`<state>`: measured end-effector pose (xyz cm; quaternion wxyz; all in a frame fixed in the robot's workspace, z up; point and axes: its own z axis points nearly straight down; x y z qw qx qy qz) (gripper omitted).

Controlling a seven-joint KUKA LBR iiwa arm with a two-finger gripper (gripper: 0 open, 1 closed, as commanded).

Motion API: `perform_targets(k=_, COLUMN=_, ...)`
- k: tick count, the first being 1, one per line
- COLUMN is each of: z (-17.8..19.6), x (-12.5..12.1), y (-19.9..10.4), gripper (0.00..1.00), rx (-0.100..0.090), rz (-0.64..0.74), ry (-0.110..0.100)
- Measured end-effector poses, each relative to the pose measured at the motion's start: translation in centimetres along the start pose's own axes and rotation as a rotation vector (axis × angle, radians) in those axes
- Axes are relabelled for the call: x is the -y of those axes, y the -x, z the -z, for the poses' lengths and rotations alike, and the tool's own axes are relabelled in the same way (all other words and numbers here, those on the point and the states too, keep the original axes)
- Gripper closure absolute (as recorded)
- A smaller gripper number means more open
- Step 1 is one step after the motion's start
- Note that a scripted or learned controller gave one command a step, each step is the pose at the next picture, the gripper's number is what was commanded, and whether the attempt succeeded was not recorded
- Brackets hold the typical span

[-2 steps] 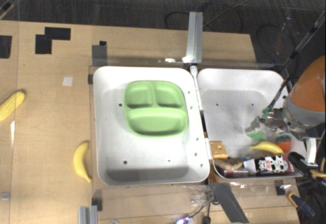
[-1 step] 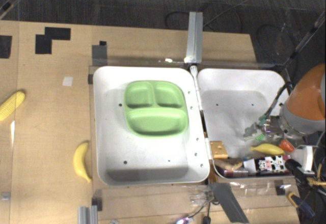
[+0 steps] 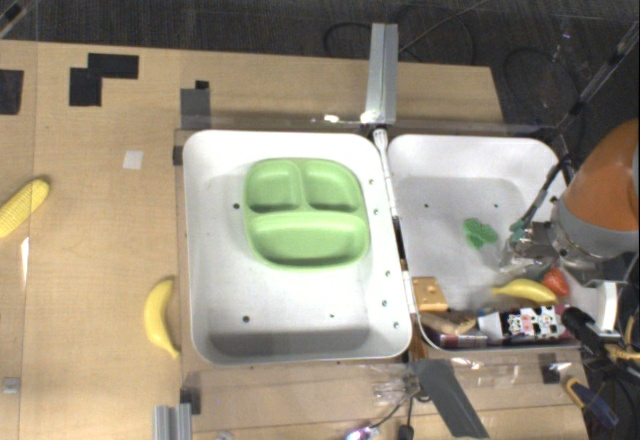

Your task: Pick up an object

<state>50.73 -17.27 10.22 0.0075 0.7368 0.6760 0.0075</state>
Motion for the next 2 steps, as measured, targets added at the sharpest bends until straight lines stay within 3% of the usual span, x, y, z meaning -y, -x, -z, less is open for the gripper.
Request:
perform_targets(k=1, z=0.0, x=0.0, y=0.0, gripper=0.0, rx=0.0, rz=0.0, ry=0.0)
perform_targets(k=2, z=1.2, x=-0.9, y=-0.2, gripper=0.0, rx=0.002, rz=-0.057, ry=-0.017)
